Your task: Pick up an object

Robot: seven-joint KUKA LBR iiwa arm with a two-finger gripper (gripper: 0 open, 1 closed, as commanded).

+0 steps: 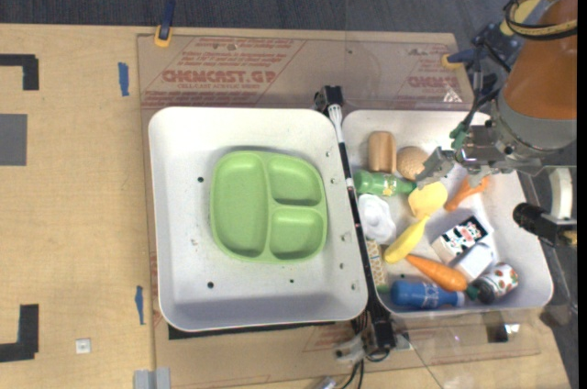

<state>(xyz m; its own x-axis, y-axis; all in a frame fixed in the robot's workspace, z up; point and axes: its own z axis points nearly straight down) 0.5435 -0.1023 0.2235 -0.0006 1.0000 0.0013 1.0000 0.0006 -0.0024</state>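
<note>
The right bin [541,291] holds a pile of toy items. Among them are a brown cylinder [379,150], a tan lump [412,162], a green bottle [385,185], a yellow banana [408,237], an orange carrot [437,271], a blue bottle [423,294] and a black-and-white carton [461,236]. My gripper [461,169] hangs over the upper middle of this bin. A yellow piece [427,197] lies just below it on its left, and a small orange piece [473,188] shows right at its lower right tip. Whether that orange piece is held is unclear.
In the left bin [174,222] lies a green divided plate [269,205]. A black bar [341,158] runs between the two bins. The arm's orange band [543,71] and grey body cover the right bin's far right corner. Cardboard surrounds the bins.
</note>
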